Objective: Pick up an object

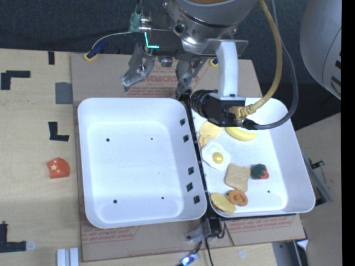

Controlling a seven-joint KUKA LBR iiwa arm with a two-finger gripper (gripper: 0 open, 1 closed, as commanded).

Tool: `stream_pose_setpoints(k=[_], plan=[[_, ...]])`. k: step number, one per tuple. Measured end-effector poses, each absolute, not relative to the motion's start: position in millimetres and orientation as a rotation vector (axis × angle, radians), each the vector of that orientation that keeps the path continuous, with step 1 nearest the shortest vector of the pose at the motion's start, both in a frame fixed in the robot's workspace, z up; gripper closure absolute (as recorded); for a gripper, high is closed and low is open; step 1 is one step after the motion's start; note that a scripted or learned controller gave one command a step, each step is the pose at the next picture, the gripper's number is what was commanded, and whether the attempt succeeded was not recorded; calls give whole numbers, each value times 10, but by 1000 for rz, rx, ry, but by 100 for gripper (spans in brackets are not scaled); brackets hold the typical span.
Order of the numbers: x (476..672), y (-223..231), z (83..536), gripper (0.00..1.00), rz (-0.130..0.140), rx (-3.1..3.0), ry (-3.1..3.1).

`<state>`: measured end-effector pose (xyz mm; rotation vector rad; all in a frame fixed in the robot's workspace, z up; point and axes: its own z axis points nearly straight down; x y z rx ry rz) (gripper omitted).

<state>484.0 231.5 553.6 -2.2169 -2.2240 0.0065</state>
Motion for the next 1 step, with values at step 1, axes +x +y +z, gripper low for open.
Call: stream_pose_setpoints(k=[1], plan=[[4843, 2318, 5636, 100, 7, -2216, -2225]])
